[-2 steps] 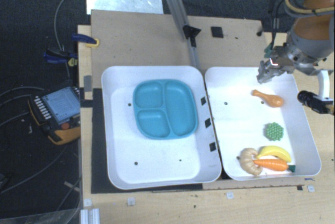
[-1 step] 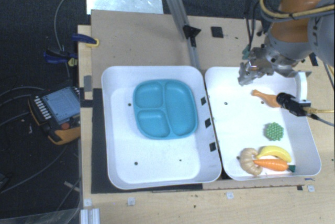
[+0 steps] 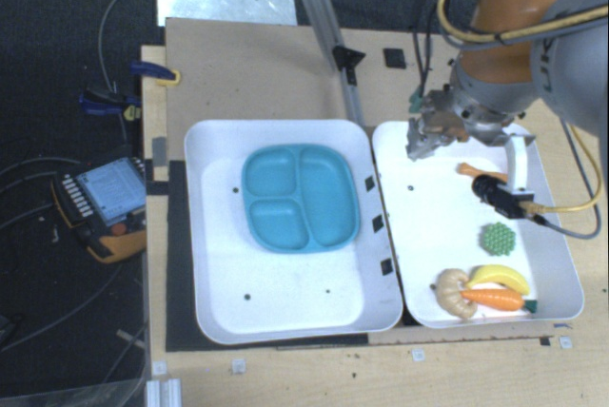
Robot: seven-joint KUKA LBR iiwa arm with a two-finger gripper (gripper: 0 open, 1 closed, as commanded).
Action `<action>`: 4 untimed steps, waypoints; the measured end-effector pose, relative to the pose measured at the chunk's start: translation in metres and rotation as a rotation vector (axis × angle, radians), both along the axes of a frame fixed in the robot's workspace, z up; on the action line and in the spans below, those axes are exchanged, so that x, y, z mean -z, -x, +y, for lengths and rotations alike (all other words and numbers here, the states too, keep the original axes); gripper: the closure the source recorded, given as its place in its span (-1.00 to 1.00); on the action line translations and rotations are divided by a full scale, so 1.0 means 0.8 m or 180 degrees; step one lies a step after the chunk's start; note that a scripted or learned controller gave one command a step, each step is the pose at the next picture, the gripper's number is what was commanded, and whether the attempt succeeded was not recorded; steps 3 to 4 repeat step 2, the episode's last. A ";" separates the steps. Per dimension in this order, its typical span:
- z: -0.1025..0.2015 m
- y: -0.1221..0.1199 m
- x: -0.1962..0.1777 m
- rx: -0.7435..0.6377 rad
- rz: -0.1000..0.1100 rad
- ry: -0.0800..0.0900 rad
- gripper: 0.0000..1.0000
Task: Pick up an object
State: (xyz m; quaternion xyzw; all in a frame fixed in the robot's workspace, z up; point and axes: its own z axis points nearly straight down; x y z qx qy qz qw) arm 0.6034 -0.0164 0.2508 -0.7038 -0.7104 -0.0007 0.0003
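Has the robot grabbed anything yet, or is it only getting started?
Nothing looks picked up yet. The gripper hangs over the far end of the right bin with nothing seen in it. The toys lie at the bin's near end: a banana, a carrot and a green ball. The blue plate sits in the left bin. Reaching a toy, gripping and lifting all remain.
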 end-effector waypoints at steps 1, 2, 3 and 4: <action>0.074 0.024 0.003 -0.0003 0.0004 0.0000 1.00; 0.132 0.053 0.024 0.0007 0.0005 0.0003 1.00; 0.132 0.053 0.024 0.0007 0.0005 0.0003 1.00; 0.132 0.053 0.024 0.0007 0.0005 0.0003 1.00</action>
